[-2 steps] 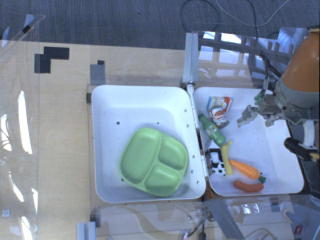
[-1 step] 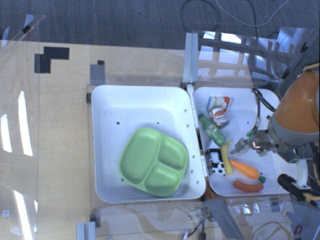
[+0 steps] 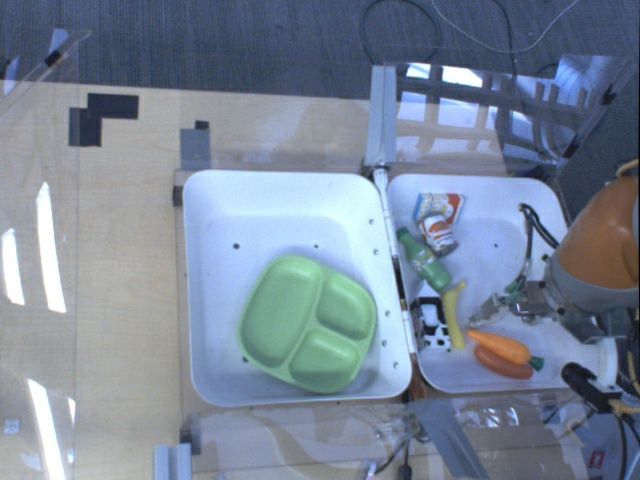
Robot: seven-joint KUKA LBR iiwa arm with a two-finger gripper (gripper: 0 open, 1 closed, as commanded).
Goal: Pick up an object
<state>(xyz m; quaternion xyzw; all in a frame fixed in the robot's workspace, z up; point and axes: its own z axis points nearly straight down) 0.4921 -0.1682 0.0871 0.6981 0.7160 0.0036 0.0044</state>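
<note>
The gripper (image 3: 492,310) hangs low over the middle of the right bin (image 3: 500,196); whether its pincer is open or closed cannot be told, and nothing shows between it. The likeliest target, a carrot (image 3: 500,347), lies just beside it toward the bin's near edge, with a red sausage-like piece (image 3: 503,365) touching it. A yellow banana (image 3: 455,315), a green bottle (image 3: 424,259) and a small black-and-white item (image 3: 432,327) crowd the bin's left wall, probably dumped loose. A crumpled wrapper (image 3: 438,218) sits near the far edge. The left bin (image 3: 260,208) carries a green divided plate (image 3: 308,322) toward its near edge. Open room lies at the right bin's far right corner.
</note>
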